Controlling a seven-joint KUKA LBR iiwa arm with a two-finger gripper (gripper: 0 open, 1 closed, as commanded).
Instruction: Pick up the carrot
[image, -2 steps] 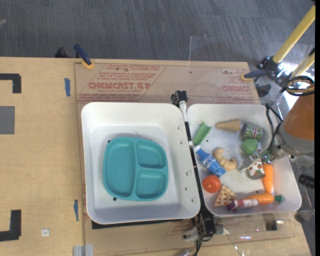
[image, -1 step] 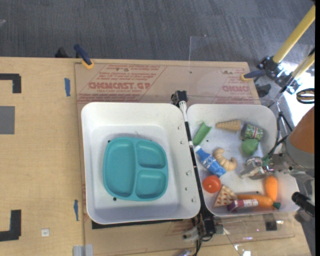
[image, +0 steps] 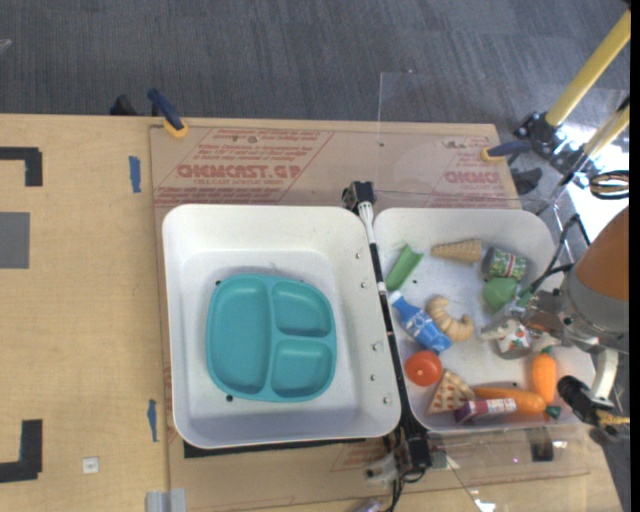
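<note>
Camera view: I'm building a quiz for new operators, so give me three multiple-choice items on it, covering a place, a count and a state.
1. Where is the teal plate? A: left bin. B: the other bin. C: bare bench.
2. How many compartments has it? A: two. B: three. C: five.
3. How is the carrot? A: lying in the right bin. B: standing on the plate. C: on the floor.
Answers: A, white walls surround the plate; B, three wells show; A, it lies flat near the front wall.
</note>
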